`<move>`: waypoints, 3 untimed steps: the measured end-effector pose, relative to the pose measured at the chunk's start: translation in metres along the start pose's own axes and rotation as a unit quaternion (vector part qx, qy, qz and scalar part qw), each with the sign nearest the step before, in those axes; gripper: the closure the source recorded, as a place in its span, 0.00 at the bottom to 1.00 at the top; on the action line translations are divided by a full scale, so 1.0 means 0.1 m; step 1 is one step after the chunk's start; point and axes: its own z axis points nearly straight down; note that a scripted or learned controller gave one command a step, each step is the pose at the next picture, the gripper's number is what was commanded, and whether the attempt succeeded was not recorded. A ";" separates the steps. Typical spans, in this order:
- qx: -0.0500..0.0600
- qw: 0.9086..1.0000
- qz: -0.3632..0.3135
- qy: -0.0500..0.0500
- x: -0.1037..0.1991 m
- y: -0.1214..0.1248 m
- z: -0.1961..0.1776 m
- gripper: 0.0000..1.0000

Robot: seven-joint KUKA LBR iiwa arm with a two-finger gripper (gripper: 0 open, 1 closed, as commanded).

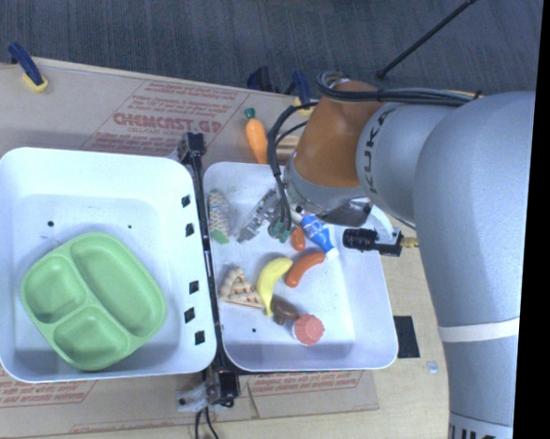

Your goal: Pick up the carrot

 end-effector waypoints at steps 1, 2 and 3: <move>0.000 1.000 0.008 0.001 0.17 -0.62 -0.61 1.00; 0.001 0.963 0.271 0.003 0.70 -0.74 -0.76 1.00; 0.002 0.933 0.360 0.003 1.42 -0.33 -0.89 1.00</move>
